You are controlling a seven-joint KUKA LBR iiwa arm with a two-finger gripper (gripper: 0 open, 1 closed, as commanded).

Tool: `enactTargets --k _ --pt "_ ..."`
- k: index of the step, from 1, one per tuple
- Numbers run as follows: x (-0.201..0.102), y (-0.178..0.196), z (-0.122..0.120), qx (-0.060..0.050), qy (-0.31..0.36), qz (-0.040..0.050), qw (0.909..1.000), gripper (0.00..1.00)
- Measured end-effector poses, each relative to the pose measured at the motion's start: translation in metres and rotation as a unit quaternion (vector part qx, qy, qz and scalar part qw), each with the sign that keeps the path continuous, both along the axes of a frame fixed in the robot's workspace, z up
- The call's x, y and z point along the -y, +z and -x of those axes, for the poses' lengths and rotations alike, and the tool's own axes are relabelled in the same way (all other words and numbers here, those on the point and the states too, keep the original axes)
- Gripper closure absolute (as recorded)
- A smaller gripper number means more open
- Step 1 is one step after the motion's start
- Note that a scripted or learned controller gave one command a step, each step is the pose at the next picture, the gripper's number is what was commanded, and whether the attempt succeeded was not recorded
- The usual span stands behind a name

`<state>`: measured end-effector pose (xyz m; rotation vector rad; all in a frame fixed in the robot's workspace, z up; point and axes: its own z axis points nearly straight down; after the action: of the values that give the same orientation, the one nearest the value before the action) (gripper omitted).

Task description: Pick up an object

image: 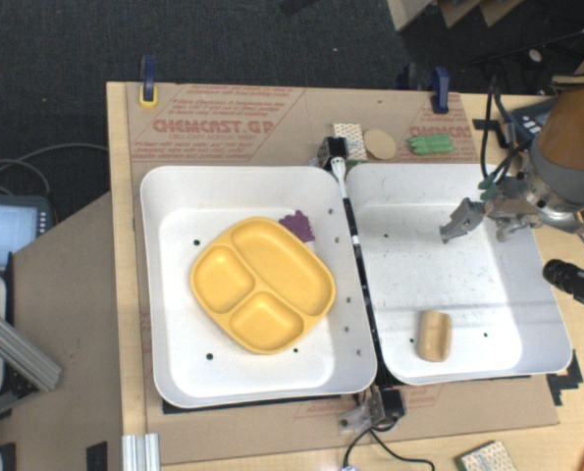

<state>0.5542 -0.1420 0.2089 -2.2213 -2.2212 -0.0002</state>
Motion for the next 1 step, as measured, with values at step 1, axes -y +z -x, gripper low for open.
enactTargets --k 1 --pt "0.0436 -0.1281 0.0554 -0.002 -0.001 -0.001 1.0 0.0"
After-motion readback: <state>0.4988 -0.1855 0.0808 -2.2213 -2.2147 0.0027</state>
